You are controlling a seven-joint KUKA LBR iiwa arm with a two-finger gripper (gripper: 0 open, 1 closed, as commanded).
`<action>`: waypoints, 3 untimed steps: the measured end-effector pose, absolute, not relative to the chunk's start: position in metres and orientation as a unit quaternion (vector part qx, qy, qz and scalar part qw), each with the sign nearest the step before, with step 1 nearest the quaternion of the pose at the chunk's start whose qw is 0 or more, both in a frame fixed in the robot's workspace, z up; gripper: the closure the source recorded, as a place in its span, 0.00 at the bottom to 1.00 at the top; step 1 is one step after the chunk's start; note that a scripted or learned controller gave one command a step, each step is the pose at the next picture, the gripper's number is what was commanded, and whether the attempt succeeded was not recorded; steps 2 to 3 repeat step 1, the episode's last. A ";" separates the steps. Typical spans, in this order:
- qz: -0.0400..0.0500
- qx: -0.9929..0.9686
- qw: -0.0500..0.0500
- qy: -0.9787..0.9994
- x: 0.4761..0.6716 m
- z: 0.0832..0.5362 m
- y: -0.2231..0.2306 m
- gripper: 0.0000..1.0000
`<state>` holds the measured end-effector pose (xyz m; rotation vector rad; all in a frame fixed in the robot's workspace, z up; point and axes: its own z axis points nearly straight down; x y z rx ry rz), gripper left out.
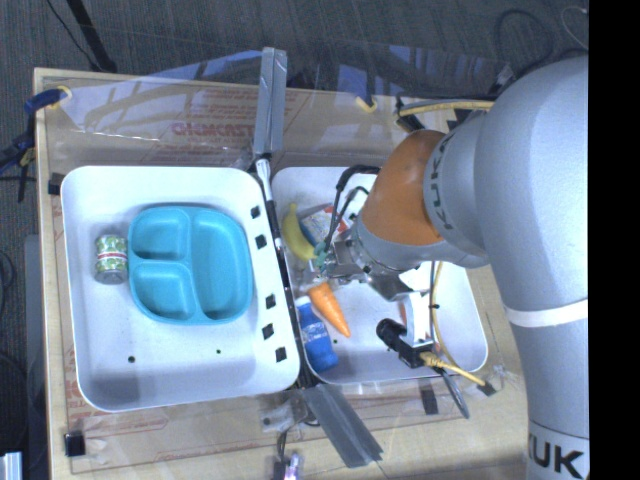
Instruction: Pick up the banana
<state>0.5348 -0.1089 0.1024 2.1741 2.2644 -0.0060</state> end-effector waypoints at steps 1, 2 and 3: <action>-0.001 0.727 -0.001 0.686 0.529 0.192 -0.081 1.00; -0.001 0.727 -0.001 0.686 0.529 0.192 -0.081 1.00; -0.001 0.727 -0.001 0.686 0.529 0.192 -0.081 1.00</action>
